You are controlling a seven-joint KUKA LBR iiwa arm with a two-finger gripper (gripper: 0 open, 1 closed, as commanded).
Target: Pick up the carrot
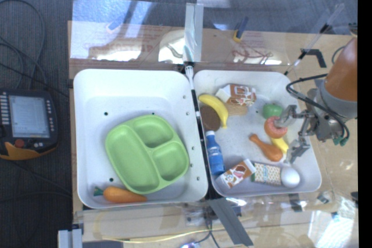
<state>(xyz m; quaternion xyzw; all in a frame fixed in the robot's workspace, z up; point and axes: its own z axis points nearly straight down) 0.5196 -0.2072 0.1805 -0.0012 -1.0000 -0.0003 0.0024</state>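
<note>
The carrot (120,195), orange with a small green top, lies in the front left corner of the left bin (87,96), just in front of the green divided plate (147,152). My gripper (292,135) hangs over the right side of the right bin (250,81), far from the carrot. Its two fingers (283,119) stand apart, open, with nothing held between them. A red tomato-like toy (273,126) and a small yellow piece (281,144) sit just left of the fingertips.
The right bin also holds a banana (214,107), a brown round item (211,119), a blue bottle (214,153), a green toy (271,109), an orange drumstick-shaped toy (265,147), small printed packets (240,94) and a white egg (290,177). A ridge (197,125) divides the bins.
</note>
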